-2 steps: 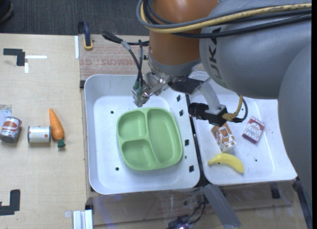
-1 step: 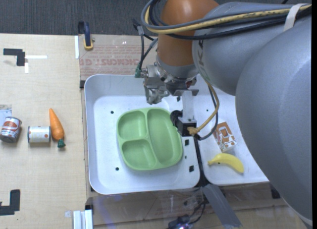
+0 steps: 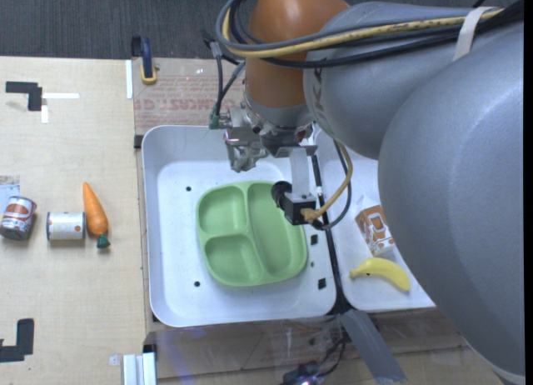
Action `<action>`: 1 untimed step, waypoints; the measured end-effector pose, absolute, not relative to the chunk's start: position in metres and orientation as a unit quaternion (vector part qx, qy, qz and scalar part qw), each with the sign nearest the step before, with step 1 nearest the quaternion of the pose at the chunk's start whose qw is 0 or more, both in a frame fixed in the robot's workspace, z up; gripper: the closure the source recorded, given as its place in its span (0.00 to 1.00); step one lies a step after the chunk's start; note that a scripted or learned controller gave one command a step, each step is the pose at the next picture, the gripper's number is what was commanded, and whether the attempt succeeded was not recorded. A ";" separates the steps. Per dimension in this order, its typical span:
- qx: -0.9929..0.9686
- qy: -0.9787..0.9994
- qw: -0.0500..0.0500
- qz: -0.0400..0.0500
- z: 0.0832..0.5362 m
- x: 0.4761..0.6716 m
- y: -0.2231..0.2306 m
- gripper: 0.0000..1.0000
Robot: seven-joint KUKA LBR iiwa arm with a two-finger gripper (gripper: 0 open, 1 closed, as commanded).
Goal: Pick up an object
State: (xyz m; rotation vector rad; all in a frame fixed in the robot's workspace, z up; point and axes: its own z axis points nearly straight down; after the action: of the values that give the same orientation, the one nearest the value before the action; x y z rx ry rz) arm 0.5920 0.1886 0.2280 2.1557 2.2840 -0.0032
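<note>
Green, the three-part plate point(image 3: 250, 237) lies flat in the left bin point(image 3: 166, 208), nearer its right wall. Poised at the plate's far rim is the gripper point(image 3: 244, 158); whether it is spread or pressed together cannot be told, and nothing shows in its grasp. A banana point(image 3: 381, 275) and a packet point(image 3: 375, 229) lie in the right bin point(image 3: 366, 296). A carrot point(image 3: 95, 211) and two cans point(image 3: 66, 227) sit on the bench point(image 3: 67, 142).

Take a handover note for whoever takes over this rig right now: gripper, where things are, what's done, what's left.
Gripper: over the far rim of the green divided tray in the left bin; no object seen in it.
Right bin: banana and a brown-and-white packet.
Done: nothing picked yet.
Left: grasp one object and lift it.
</note>
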 end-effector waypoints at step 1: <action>0.686 0.727 0.000 -0.001 0.228 0.592 0.189 0.00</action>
State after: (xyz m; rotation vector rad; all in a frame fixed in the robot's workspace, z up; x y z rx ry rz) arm 0.5920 0.1887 0.2280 2.1559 2.2838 -0.0033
